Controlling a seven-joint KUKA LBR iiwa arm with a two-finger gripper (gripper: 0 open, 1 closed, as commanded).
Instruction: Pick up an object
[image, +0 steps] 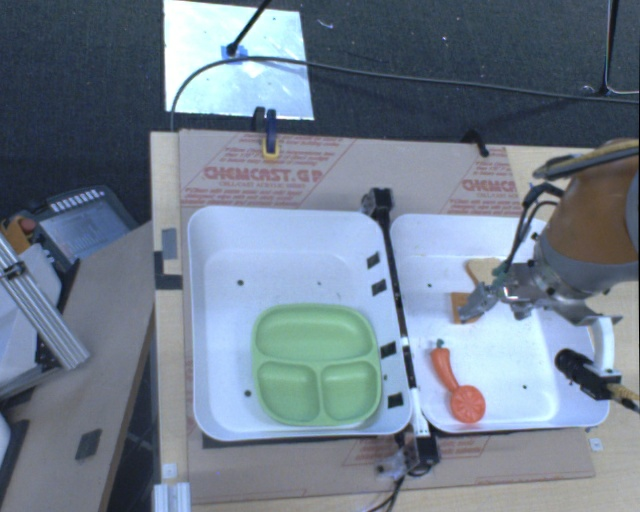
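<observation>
Orange is the colour to watch: an orange spoon (455, 386) lies in the right bin (520, 235), near its front edge and close to the divider between the two bins, bowl end toward the front. Further back in the same bin sit two tan pieces (482, 270), one near the middle and a smaller one just in front of it, toward the left. What they are I cannot make out; they look like flat wooden or cardboard blocks.

Over that smaller piece hangs the gripper (480, 302), carried by the arm (590, 235) that comes in from the bin's right edge. Its tip is right at the piece, perhaps touching it, but whether the claw is apart or together cannot be told from this slanted view, and nothing shows plainly between the fingers, so I would not call anything held.

In the left bin (225, 240) a green tray (316, 362) with three compartments rests near the front edge.

My reading is that the reach or descent is in hand, with the grasp not yet proven. The next move calls for the claw to settle squarely astride the tan piece, close on it, then lift straight up. A thin flat piece lying on the bin floor may be hard to get under and could slide away.
</observation>
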